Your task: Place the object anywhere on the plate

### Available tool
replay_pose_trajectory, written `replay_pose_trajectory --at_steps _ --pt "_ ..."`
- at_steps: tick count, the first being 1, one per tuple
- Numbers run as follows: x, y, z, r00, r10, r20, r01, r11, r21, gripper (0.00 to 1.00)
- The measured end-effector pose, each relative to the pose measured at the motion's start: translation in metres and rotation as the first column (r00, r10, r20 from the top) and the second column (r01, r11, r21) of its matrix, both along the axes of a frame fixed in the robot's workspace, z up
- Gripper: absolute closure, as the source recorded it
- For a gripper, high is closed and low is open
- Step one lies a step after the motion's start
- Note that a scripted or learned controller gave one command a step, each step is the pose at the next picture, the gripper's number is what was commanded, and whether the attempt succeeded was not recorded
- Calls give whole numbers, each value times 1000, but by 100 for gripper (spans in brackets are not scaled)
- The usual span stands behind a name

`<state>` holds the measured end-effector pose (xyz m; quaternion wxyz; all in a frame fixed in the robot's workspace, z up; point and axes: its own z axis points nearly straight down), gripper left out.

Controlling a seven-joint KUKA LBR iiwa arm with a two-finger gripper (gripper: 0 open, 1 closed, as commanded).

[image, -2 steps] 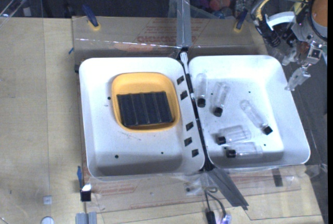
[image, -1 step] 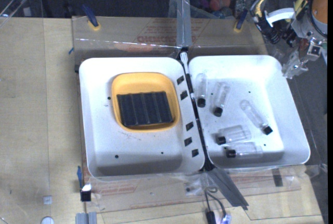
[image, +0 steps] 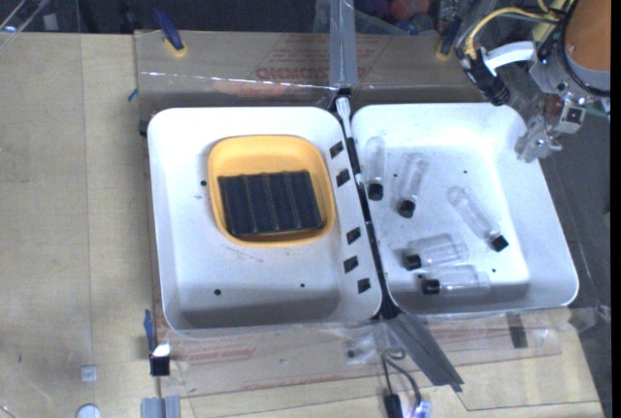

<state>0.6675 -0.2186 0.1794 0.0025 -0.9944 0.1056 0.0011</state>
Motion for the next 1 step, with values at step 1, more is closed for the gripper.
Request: replay_pose_trajectory --at_steps 1 --pt "-91 21 31 1000 6 -2 -6 1000 -1 100"
